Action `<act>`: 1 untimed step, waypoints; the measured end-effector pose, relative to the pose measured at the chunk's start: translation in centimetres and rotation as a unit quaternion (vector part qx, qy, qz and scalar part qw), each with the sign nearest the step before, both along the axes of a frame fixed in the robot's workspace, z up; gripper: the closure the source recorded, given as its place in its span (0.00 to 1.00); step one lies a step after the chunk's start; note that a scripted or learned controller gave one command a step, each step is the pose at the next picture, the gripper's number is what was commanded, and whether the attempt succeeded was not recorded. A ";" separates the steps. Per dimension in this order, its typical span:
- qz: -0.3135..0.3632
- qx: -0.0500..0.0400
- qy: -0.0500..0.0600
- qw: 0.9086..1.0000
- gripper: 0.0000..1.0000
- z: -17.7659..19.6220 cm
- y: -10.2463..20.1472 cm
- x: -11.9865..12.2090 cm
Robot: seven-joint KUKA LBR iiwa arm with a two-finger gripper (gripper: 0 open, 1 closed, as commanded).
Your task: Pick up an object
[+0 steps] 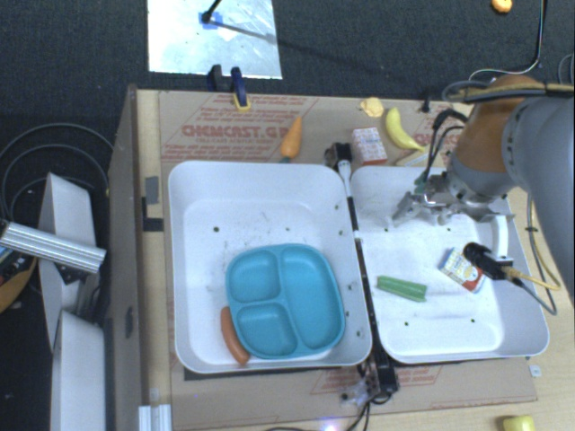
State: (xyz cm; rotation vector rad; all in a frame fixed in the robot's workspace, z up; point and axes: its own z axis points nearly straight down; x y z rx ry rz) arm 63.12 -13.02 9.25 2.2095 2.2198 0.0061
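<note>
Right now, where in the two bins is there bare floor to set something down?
Left bin: the back half, between its far wall and the blue plate. Right bin: the front strip, nearer than the green pod and small carton. Crowded: the left bin's front, with plate and orange sausage, and the right bin's back, under the arm.

The bench (225, 122) bears a left bin (260, 196), right bin (449, 330), carrot (291, 138), banana (400, 131) and small box (369, 145).

Cut off by the near edge, at the right corner: a yellow thing (519, 423). Partly tucked under the blue tray (286, 299) in the left bin (193, 241): an orange sausage (233, 335). Too small to read: print on the small carton (454, 269) in the right bin (449, 330). Cropped at the right edge: the grey arm (539, 142).
</note>
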 end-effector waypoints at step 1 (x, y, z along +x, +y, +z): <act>-0.003 0.000 0.002 1.000 0.00 3.5 -4.6 0.8</act>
